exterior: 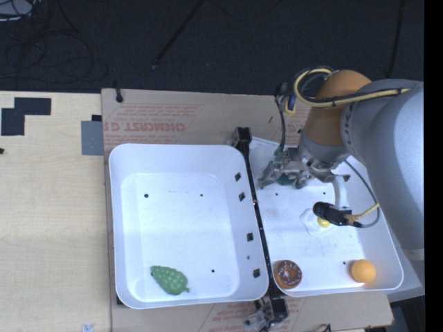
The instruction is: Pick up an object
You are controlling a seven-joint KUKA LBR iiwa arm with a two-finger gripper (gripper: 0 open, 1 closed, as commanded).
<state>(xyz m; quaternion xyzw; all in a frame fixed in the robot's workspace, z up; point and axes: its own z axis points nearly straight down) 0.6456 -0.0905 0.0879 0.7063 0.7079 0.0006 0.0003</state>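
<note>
Three loose things lie in the right bin point(387, 282): a brown doughnut-like disc point(287, 274) at its near left corner, an orange ball point(363, 271) at its near right corner, and a small yellow-and-white piece point(322, 221) around the middle. A green bumpy toy point(169, 280) lies alone in the left bin point(124, 185), near its front wall.

The pincer point(282, 175) hangs low over the far left part of the right bin, close to the divider between the bins, and well apart from every object. I cannot tell whether it is spread or pressed together; nothing is seen in it.

From here, I judge the main risk to be closing on bare bin floor, since no target sits beneath it. A descent so close to the divider could also clip that wall. The ball may roll away if nudged off-centre.

Both bins are smooth white plastic, set on brown cardboard point(180, 116) over a pale wooden worktop point(48, 206). Behind lies dark floor with trailing cables point(41, 5).
</note>
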